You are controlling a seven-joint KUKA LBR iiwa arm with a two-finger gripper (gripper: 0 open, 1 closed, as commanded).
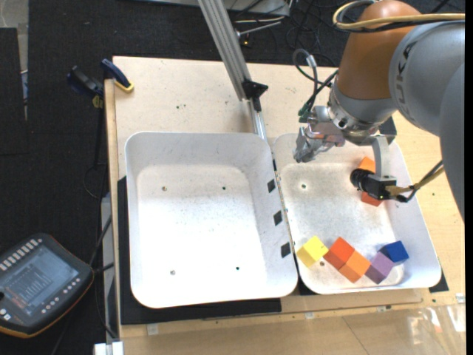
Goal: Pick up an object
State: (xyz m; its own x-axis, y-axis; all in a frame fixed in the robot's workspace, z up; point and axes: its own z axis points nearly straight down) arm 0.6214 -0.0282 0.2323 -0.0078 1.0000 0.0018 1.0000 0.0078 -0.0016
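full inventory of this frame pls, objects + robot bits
white bins: 2; left bin, right bin, side by side on the bench
yellow block: 1, right bin, near edge
orange blocks: 2, touching, right of the yellow one
purple block: 1, beside the orange pair
blue block: 1, near right corner
orange-red block: 1, right bin, partly hidden by a black fitting
pendant: 1, grey and orange, lower left
clamp: 1, blue and yellow, bench's far left corner
arm: 1, grey with orange band
hand: 1, over right bin's far edge
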